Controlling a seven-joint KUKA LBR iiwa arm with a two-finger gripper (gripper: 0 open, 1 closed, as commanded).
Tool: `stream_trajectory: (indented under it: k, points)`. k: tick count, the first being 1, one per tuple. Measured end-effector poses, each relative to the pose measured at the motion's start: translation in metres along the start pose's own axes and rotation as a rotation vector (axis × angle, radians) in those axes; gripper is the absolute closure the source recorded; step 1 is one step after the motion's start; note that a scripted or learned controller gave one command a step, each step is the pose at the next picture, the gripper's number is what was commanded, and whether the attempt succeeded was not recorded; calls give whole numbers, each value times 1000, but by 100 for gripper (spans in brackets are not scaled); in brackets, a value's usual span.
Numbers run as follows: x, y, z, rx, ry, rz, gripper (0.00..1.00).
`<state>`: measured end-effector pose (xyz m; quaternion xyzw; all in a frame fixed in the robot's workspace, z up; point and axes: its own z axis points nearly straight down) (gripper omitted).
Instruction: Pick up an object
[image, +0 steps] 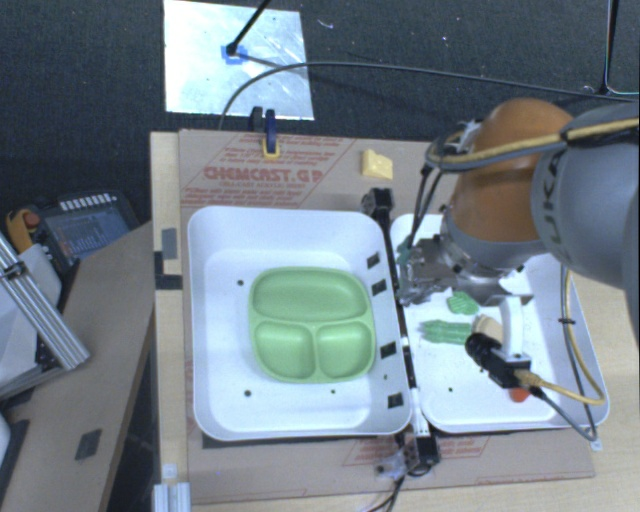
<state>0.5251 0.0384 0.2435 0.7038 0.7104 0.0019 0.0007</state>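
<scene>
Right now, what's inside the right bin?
In the right bin: a flat green piece, a second green piece, a tan piece, a red piece. The arm covers the bin's far half; anything under it is hidden.

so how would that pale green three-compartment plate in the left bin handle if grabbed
The pale green three-compartment plate looks moulded and rigid, so it probably won't flop. Lying flat and wide in the left white bin, it should slide rather than roll. Its smooth sheen suggests a slippery grip, likely only at the rim.

pale green tray (308, 325), white bin (215, 300), grey arm (595, 200) with orange band (505, 170).
</scene>
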Motion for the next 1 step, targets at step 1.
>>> stream_trajectory:
  k: [1]
  points:
    - [58, 7, 14, 2, 0, 0, 100]
